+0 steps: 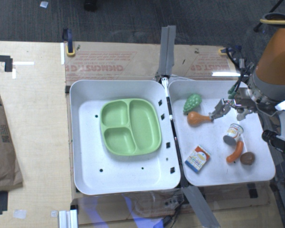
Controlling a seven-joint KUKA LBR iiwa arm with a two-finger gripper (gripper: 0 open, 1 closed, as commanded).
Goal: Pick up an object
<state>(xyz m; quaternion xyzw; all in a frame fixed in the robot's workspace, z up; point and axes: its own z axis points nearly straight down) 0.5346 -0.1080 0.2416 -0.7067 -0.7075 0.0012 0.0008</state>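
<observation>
A single fixed camera watches me from above the bench, tilted so the far floor fills the top of the frame and the bench's near edge sits at the bottom. It stands far enough back to take in both bins: the left bin sits center frame, the right bin center right. My arm enters from the right edge, in the upper right.
</observation>
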